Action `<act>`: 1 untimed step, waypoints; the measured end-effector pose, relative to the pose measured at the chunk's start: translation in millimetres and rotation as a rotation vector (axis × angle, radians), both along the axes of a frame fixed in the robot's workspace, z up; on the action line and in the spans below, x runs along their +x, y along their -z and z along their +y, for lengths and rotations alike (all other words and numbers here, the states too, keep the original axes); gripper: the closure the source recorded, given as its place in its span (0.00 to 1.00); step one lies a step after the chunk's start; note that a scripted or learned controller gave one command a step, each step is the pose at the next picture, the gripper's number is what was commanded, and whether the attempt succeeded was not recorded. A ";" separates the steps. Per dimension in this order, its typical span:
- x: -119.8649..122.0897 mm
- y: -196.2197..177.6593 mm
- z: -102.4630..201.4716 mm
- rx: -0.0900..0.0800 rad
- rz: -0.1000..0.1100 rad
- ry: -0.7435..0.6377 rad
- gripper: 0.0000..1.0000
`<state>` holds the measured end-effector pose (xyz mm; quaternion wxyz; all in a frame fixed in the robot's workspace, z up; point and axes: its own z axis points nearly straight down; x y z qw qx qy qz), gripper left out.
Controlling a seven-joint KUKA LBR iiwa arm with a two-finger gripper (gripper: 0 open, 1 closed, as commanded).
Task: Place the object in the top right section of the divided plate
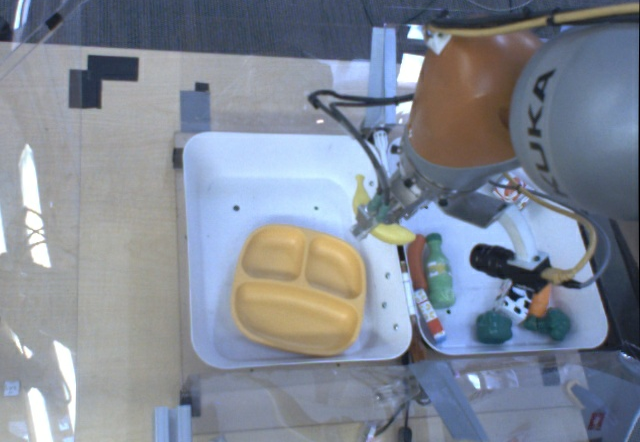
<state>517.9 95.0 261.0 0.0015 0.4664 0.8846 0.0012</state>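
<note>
My jaws (378, 220) seemed clamped on the banana (385, 230), right of the frame's centre, just above the yellow plate (298, 288). It looked light, stiff and slick, so I judged its middle the safest hold.

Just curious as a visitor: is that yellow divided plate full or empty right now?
Empty. All three sections of the yellow divided plate show bare; the banana is at the gripper, beyond the plate's top right corner.
</note>
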 end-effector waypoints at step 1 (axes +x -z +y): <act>-8.4 71.6 -28.1 0.000 0.002 -0.115 1.00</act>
